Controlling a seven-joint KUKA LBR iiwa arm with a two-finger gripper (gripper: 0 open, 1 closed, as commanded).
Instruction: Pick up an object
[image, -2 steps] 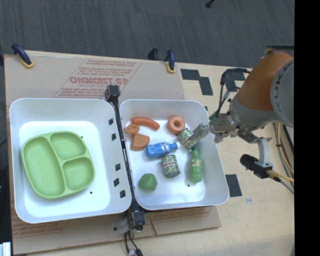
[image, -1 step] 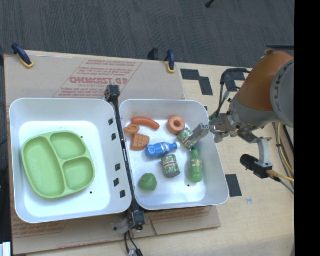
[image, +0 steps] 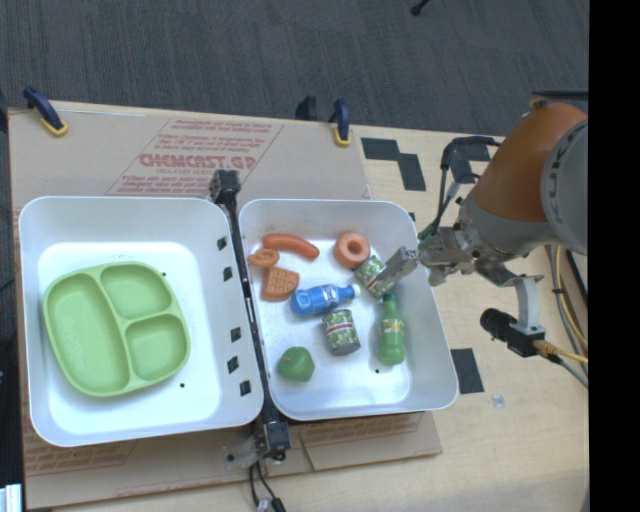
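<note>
The right bin (image: 425, 350) holds several toy foods. An orange sausage (image: 291, 245), a pink donut (image: 352, 249), a waffle-like orange piece (image: 281, 283) and a small orange slice (image: 263, 258) lie toward its far side. A blue bottle (image: 322, 298) lies in the middle, with a green-labelled can (image: 342, 331), a green bottle (image: 391, 330) and a green round fruit (image: 296, 364) nearer the front. My gripper (image: 399, 266) reaches in over the bin's right wall, low and slanted, its tip right against a second small can (image: 370, 274). Whether that can is between its tips is not visible.
The left bin (image: 40, 400) holds a green divided plate (image: 115, 326). A black divider with clips (image: 240, 300) runs between the bins. The arm's orange band (image: 530, 160) and cables hang over the bench to the right of the bin. Blue clamps sit along the far edge.
</note>
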